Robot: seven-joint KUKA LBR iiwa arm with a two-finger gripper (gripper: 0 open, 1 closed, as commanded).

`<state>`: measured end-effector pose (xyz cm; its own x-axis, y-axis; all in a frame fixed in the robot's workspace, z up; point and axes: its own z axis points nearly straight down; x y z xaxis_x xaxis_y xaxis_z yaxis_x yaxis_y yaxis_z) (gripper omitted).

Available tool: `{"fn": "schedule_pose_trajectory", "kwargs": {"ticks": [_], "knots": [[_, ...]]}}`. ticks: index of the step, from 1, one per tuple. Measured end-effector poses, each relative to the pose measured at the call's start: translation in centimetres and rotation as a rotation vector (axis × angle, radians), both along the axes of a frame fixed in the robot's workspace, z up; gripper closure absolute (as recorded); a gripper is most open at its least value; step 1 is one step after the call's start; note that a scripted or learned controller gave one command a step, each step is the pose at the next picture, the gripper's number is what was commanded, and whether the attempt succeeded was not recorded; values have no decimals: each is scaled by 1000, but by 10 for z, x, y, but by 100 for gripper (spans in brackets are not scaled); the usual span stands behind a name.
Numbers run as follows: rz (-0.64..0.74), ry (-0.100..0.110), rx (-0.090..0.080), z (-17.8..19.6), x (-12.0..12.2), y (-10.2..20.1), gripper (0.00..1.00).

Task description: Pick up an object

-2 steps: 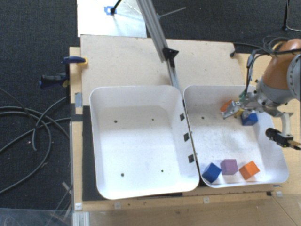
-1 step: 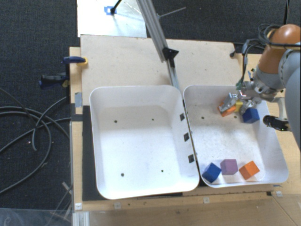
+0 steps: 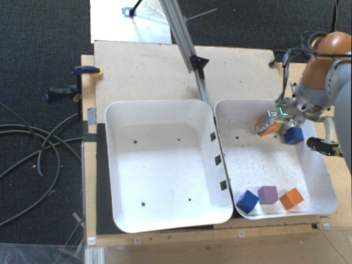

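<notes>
The right bin holds several small blocks. At its far right lie an orange piece, a small yellow piece and a blue block, close together. Along the near wall sit a blue cube, a purple cube and an orange cube. My gripper hangs low over the far cluster, right above the orange and yellow pieces, with the blue block just to its right. The wrist hides where its tips meet those pieces.
The left bin stands beside the right one, sharing a raised middle wall. A slanted metal pole crosses above the bench at the back. Cables lie on the floor at the left.
</notes>
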<state>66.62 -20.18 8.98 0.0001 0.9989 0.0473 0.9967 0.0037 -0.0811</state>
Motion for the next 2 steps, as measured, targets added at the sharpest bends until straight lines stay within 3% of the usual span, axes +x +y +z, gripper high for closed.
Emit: {"fn": "schedule_pose_trajectory", "kwargs": {"ticks": [1,2], "knots": [[5,3,1,10,0,1,100],[10,1,1,21,1,1,100]]}}
